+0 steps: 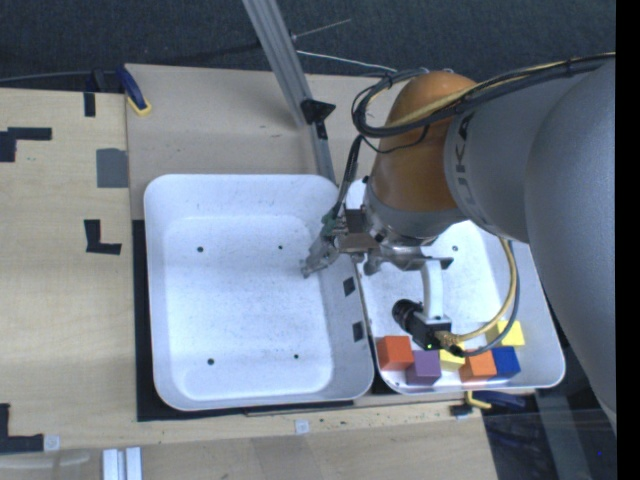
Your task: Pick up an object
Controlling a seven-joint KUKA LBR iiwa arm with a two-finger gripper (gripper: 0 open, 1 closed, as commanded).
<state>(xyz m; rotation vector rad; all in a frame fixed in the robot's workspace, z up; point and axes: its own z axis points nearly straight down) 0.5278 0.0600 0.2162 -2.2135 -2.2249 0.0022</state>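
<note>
Pale wood bench (pixel 60 298) carries two white bins side by side. From my remote seat I see the grey arm (pixel 540 168) with its orange band reaching over the right bin (pixel 540 373). The left bin (pixel 240 288) sits beside it. The gripper (pixel 322 253) hangs over the left bin's right edge; I cannot tell its state. Blocks cluster at the right bin's near edge, well apart from it: orange block (pixel 396 350), purple block (pixel 427 364), blue block (pixel 506 362), yellow block (pixel 512 334).
</note>
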